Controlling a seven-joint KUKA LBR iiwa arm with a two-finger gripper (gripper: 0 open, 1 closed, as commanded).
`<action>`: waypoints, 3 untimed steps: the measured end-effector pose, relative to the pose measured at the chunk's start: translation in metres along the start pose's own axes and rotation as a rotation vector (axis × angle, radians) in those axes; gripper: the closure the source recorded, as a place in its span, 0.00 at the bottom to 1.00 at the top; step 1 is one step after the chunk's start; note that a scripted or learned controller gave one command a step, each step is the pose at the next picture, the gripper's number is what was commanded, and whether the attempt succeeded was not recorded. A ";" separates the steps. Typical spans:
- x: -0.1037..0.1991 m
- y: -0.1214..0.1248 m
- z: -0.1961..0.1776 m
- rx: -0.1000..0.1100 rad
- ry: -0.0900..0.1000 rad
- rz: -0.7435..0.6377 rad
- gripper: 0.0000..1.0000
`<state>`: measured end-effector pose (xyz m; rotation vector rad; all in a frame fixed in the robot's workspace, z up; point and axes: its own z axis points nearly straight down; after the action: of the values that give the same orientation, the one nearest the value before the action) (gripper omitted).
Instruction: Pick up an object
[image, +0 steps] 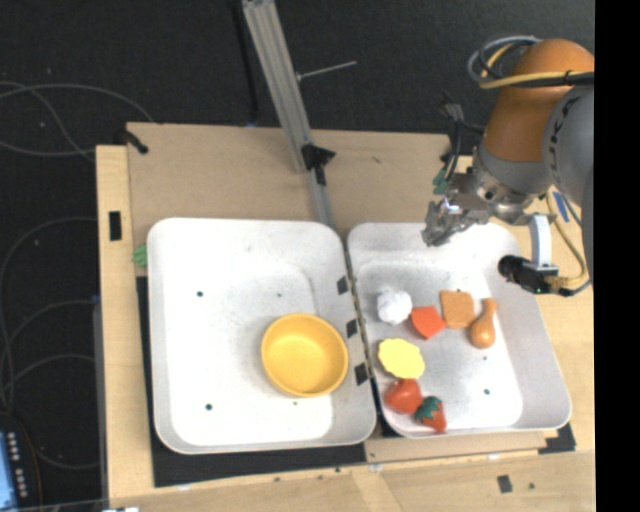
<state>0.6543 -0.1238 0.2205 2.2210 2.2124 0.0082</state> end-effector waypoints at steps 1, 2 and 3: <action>-0.001 0.001 -0.041 0.003 0.001 -0.006 1.00; 0.047 0.000 -0.033 0.008 0.001 -0.007 1.00; 0.096 -0.015 -0.021 0.009 0.000 -0.009 1.00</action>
<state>0.6398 -0.0278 0.2408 2.2161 2.2266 -0.0021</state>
